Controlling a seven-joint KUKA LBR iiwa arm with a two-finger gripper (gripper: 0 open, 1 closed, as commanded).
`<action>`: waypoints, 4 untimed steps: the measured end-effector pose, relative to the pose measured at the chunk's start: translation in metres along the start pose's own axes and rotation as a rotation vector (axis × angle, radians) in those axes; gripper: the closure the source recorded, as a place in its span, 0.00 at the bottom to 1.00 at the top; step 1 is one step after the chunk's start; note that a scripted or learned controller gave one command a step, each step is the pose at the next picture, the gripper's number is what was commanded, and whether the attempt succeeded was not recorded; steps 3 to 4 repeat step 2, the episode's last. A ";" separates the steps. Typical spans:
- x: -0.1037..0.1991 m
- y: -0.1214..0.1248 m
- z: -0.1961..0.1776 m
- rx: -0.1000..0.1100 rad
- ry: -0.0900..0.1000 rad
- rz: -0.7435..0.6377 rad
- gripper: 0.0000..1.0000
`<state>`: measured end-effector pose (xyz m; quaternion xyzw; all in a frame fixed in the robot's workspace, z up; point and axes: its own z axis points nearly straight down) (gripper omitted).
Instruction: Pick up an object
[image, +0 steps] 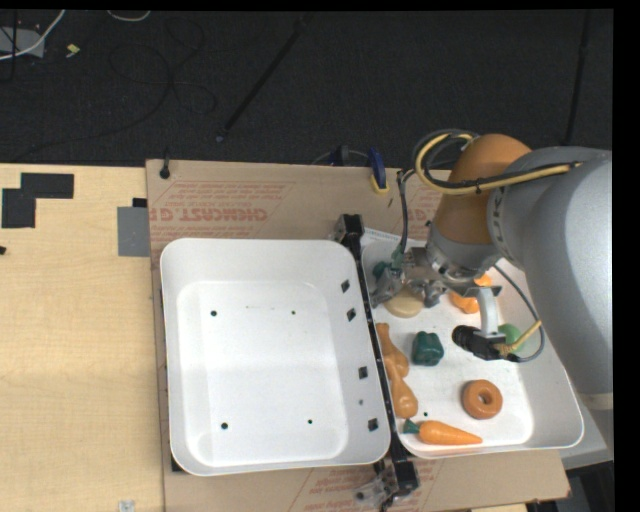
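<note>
- A pale wooden bench (70, 350) stands against a dark floor strewn with cables. A sheet of brown cardboard (250, 205) lies on it under two white bins.
- The left bin (260, 350) and the right bin (535, 405) sit side by side, their edges touching.
- The grey arm (565, 250) reaches over the right bin, its orange band above the wrist.
- The gripper (410, 285) is low over the far left corner of the right bin. I can't make out whether it is clenched or released, or whether it grips anything.
- A cream round piece (403, 306) lies right at the gripper's tip, seemingly touching it.
- A dark green lump (428, 348) sits just nearer, apart from the cream piece.
- Long tan pieces (395, 372) lie along the bin's left wall.
- A doughnut (483, 399) and a carrot (448, 434) rest near the front edge.
- A small orange bit (463, 301) lies beneath the wrist.
</note>
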<state>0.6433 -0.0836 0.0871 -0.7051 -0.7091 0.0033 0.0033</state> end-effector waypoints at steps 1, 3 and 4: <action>-0.002 0.000 -0.010 -0.003 0.001 0.003 1.00; 0.043 0.002 -0.107 -0.017 0.002 0.001 1.00; 0.043 0.002 -0.107 -0.017 0.002 0.001 1.00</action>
